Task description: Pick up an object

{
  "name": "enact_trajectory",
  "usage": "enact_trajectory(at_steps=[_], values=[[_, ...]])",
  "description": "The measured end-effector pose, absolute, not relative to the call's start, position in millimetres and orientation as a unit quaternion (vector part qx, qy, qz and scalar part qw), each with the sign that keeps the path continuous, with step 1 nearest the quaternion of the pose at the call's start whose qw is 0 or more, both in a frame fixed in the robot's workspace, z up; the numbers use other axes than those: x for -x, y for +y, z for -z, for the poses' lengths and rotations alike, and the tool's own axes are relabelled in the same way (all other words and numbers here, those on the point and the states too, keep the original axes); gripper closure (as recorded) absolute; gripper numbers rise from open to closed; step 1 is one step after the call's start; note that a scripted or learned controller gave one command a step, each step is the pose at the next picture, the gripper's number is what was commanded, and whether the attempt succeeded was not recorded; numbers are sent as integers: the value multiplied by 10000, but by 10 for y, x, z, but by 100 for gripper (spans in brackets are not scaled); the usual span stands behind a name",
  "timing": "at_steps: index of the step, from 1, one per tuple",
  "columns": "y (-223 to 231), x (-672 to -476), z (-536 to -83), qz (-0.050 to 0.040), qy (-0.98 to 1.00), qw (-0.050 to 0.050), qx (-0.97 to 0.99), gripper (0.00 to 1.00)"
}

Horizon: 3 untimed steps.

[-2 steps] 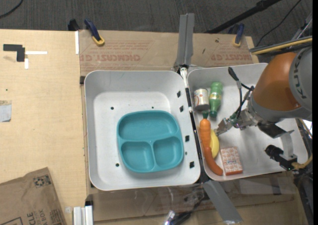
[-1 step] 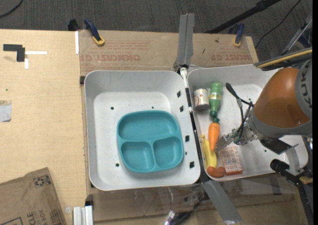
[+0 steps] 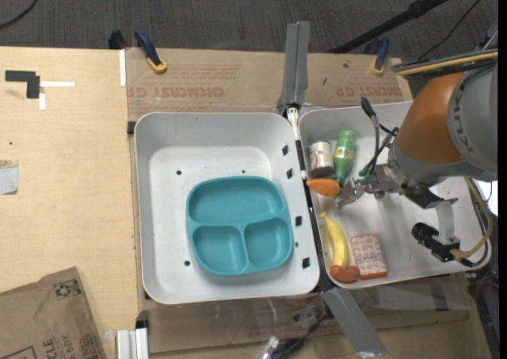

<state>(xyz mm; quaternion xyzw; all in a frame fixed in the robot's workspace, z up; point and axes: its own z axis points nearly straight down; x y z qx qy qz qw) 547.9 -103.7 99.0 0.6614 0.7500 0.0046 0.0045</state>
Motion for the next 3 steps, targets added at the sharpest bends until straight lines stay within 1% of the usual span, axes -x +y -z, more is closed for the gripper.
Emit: enact_trajectory(at_steps=[1, 2, 3], values=[[-1118, -6179, -1007, -52, 6849, 55, -7286, 0], [-1065, -6566, -996, 33, 5881, -4, -8088, 0], [-1056, -6569, -1082, 34, 5886, 3, -8085, 100]])
